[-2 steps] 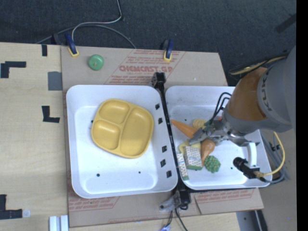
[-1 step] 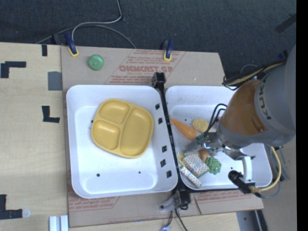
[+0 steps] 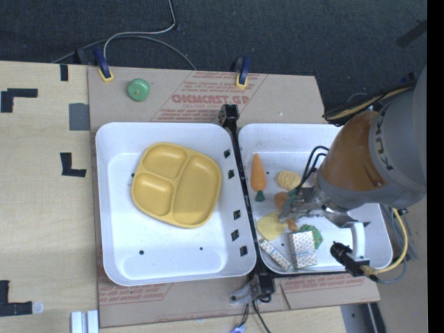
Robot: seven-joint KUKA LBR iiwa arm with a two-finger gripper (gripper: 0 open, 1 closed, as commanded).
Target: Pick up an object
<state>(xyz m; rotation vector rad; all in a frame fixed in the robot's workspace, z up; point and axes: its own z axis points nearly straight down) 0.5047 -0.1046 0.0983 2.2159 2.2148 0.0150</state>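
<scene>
Carrot [image 3: 258,173] lies in the right bin [image 3: 361,266], beside the divider, long axis running up-down (green end nearest). Near it: a yellow piece [image 3: 288,180], a lemon slice [image 3: 270,227], a packet [image 3: 303,248]. The gripper [image 3: 297,207] hangs over them; its state I cannot tell. 1 yellow plate [image 3: 176,184] fills the left bin [image 3: 111,200].

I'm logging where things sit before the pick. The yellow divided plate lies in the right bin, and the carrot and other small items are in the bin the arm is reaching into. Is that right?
Not quite. The camera view shows the yellow divided plate lying in the left bin, not the right one. The rest stands: the carrot and the other small items are in the right bin, where the arm is reaching in.
</scene>
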